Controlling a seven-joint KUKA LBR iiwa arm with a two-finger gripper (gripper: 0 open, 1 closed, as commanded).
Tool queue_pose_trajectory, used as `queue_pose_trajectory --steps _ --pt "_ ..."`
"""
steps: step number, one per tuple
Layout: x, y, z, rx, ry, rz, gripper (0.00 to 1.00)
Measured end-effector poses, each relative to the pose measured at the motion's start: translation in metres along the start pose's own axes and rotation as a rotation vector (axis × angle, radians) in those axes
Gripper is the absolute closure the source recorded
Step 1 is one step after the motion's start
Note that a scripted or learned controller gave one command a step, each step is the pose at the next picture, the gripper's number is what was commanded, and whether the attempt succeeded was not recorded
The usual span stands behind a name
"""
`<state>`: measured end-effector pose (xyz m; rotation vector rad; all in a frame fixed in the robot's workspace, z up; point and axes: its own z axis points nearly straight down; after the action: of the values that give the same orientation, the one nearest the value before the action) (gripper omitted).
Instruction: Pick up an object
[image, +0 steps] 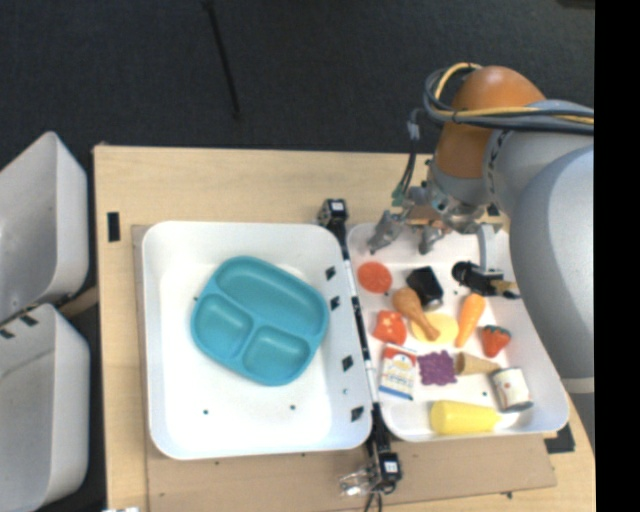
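Camera view, metal gripper (408, 235) spread, glossy teal compartment tray (260, 320)

Robotics lab: grey arm (560, 200) over wooden bench (250, 170) bearing white bins (160, 400) of toy food

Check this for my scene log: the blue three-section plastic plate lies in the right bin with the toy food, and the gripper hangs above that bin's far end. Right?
Not quite. The camera view shows the blue three-section plastic plate lying alone in the left white bin. The toy food is in the right white bin, and the gripper hangs above its far end.

You are looking at a turquoise tray (261, 319) sitting in a white bin (170, 400). An orange carrot (470, 317), purple grapes (436, 368) and a yellow block (463, 417) are showing beside it.
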<state>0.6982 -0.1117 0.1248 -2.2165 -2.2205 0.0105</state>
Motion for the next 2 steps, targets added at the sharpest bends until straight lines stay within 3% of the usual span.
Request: queue_pose_trajectory --steps 1,2 --pt "-0.0029 -0.0030 0.0255 0.017 0.001 0.001 0.00" --pt "-0.0048 -0.0032 0.0169 0.017 -0.002 0.000 1.00"
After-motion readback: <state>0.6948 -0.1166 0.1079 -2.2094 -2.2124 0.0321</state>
